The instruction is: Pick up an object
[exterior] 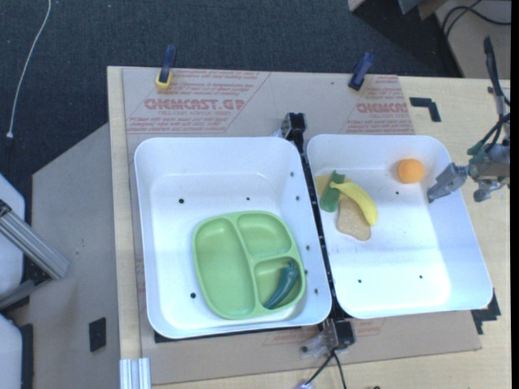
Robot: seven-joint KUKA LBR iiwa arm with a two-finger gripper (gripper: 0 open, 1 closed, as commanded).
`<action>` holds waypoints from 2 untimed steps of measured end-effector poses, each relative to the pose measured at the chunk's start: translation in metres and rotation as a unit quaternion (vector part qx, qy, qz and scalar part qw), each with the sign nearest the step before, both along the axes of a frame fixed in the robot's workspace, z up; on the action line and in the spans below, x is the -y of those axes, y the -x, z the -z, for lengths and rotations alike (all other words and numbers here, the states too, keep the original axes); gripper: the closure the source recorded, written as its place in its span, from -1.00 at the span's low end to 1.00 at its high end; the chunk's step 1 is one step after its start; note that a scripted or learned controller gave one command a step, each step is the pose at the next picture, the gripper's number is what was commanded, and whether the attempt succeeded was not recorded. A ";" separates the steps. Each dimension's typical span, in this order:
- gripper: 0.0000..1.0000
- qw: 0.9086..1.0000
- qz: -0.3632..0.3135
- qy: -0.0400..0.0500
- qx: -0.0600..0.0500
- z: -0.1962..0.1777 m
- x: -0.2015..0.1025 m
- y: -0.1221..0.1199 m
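My gripper [464, 190] hangs over the right rim of the right bin [405, 286], open, with nothing between its fingers. An orange ball [410, 170] lies at the bin's back, just left of the gripper and apart from it. Against the bin's left wall, a yellow banana [362, 200] lies on a tan flat piece [353, 220], with a small green item [330, 194] beside them. In the left bin [162, 217], a dark green pepper [281, 286] sits in the near right compartment of a light green divided plate [223, 270].
Blue and yellow clamps [165, 70] [361, 70] hold the cardboard sheet at the back of the bench. A black clip [293, 125] sits where the two bins meet. The front half of the right bin is bare white floor.
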State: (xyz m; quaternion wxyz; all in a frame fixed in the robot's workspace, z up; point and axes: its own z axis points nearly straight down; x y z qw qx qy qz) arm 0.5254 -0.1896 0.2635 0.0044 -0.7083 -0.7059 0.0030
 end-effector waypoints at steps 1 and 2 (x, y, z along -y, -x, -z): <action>-1.00 1.000 -0.002 0.001 0.005 -0.005 0.000 -0.002; -1.00 1.000 -0.001 0.000 0.001 0.059 0.000 -0.001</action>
